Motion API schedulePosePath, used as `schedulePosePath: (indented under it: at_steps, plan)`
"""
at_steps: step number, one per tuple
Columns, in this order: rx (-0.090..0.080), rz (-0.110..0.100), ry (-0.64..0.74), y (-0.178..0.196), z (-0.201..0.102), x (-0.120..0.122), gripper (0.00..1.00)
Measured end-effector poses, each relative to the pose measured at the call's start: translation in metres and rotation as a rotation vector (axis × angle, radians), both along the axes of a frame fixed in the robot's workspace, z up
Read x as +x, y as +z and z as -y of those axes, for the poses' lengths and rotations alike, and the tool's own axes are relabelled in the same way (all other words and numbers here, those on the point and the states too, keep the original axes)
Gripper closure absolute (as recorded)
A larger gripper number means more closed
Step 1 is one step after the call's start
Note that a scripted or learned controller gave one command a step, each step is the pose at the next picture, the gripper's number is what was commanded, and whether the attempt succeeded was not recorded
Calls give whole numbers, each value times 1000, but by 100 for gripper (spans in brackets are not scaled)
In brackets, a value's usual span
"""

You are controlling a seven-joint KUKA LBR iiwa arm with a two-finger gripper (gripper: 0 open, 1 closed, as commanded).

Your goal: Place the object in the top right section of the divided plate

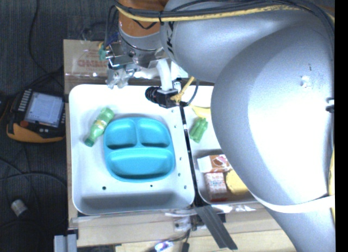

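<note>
A blue divided plate lies in the middle of the left white bin, with two small sections on its far side and one wide section on the near side. All three sections look bare. A green bottle lies on its side on the bin floor, just off the plate's left edge. My gripper hangs below the orange-banded wrist over the far-left rim of this bin, beyond the plate and apart from the bottle. Nothing shows in it.
A black fitting with a yellow cable sits at the far end of the divider between the bins. The right bin holds a second green bottle, a yellow item and small snack packs. The big grey arm covers most of that bin.
</note>
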State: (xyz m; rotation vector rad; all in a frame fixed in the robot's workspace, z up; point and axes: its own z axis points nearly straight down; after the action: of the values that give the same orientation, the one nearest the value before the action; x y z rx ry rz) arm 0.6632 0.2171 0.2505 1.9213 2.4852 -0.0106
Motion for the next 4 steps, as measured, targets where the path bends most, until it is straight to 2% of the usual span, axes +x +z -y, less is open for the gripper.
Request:
schedulePosePath:
  at_steps: [4]
  plan:
    - [-3, -6, 1, 35, 0, 1, 100]
